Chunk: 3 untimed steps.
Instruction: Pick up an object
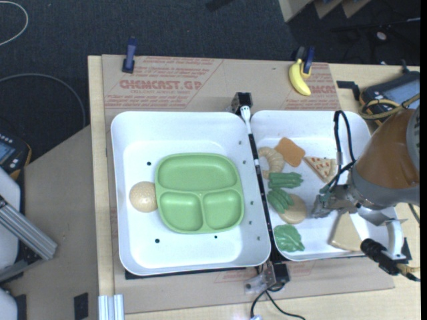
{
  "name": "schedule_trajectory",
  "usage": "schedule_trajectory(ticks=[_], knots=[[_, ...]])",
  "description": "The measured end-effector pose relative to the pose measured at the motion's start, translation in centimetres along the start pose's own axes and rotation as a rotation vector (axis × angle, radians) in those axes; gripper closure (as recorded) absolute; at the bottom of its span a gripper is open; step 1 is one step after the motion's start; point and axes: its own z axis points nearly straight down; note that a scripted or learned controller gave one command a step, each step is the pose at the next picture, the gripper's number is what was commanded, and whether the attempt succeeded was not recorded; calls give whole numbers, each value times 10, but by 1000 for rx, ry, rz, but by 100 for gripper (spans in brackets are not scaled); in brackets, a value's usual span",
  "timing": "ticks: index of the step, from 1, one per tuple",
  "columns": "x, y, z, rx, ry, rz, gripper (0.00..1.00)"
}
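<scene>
Several food items lie in the right bin (301,117), right of frame centre: orange piece (291,151), pizza slice (321,167), beige piece (272,159), two green vegetables (283,180), round tan piece (292,211), green leafy piece (289,237), tan wedge (344,235) lower right. Gripper (325,202) low over the bin, just right of the round tan piece; finger state cannot be told. Left bin (127,179): green compartment plate (199,192), beige ball (143,197) touching its left edge. Banana (299,79) on bench (167,82), upper right
</scene>
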Motion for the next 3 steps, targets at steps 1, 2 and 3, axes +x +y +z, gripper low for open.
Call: schedule_trajectory(ticks=[1, 2, 3], knots=[[-3, 0, 11, 4, 1, 0, 100], [-12, -1, 10, 2, 0, 1, 100], [-30, 62, 10, -5, -3, -3, 100]])
